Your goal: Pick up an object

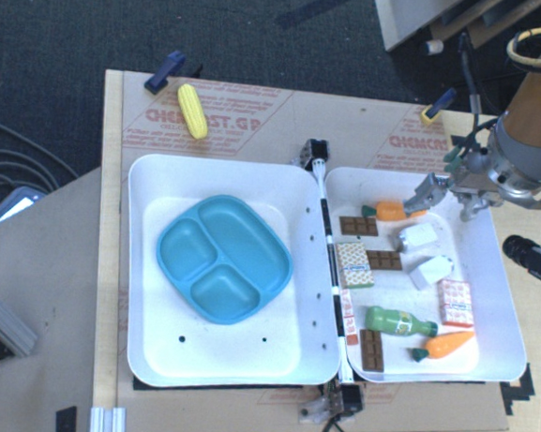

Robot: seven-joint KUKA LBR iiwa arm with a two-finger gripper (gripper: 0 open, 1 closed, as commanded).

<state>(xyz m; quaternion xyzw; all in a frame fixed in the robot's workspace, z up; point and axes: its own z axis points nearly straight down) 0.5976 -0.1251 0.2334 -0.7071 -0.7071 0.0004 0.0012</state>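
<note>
My gripper (449, 200) hovers over the far part of the right bin (500, 278), its two fingers spread open with nothing between them. One fingertip (428, 190) is just beyond a small orange item (390, 211). Below it lie two white blocks (417, 236) (432, 270). Also in this bin are chocolate bars (358, 226) (383, 261) (372, 349), a cracker box (354, 264), a pink carton (455, 303), a green bottle (399, 321) and a carrot (447, 344).
The left bin (149, 209) holds a blue divided plate (224, 258). A yellow corn cob (193, 111) lies on the bench behind that bin. Blue clamps (164, 71) (437, 105) sit at the board's far edge.
</note>
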